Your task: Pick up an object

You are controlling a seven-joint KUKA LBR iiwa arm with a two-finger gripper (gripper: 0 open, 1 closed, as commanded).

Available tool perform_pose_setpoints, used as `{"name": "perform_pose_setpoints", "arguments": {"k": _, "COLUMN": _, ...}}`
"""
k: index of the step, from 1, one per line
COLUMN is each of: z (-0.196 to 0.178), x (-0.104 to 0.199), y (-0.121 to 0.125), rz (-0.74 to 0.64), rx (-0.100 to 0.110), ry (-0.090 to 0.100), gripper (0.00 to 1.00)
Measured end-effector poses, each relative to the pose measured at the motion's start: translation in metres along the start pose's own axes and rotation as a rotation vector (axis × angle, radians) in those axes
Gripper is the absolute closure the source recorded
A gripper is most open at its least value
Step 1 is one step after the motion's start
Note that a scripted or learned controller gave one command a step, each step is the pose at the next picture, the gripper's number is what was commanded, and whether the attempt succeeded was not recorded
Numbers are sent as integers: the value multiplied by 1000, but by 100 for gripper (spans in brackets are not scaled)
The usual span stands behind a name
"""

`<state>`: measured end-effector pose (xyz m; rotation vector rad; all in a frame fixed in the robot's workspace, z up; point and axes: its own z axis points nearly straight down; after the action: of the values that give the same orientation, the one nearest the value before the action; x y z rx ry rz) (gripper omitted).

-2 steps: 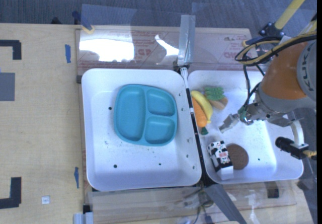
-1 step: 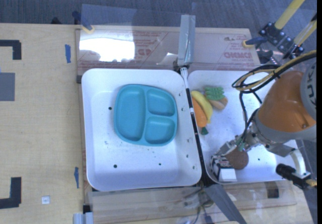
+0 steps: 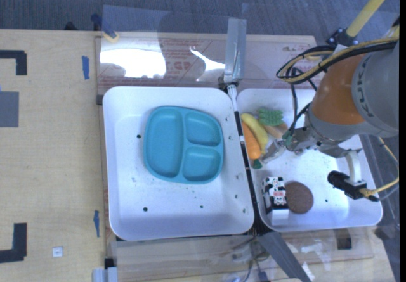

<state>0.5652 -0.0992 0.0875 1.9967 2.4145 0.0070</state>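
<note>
Beside the divider between the two bins, inside the right bin (image 3: 365,211), the gripper (image 3: 276,147) is low over a group of toy food. Its fingers look a little spread, with nothing between them, so I judge the pick is not yet done: closing and lifting remain. The nearest object is the carrot (image 3: 252,145), touching the banana (image 3: 255,128). Its long axis runs along the divider, green end toward the cookie (image 3: 299,197).

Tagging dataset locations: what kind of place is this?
Likely a robotics lab pick-and-place bench: two white bins on a taped wooden bench, toy items such as a banana, and a cabled arm's gripper.
</note>
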Motion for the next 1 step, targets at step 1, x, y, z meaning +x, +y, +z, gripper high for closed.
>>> {"name": "perform_pose_setpoints", "arguments": {"k": 1, "z": 2, "x": -33, "y": 60, "rz": 138, "rx": 4, "ry": 1, "gripper": 0}}
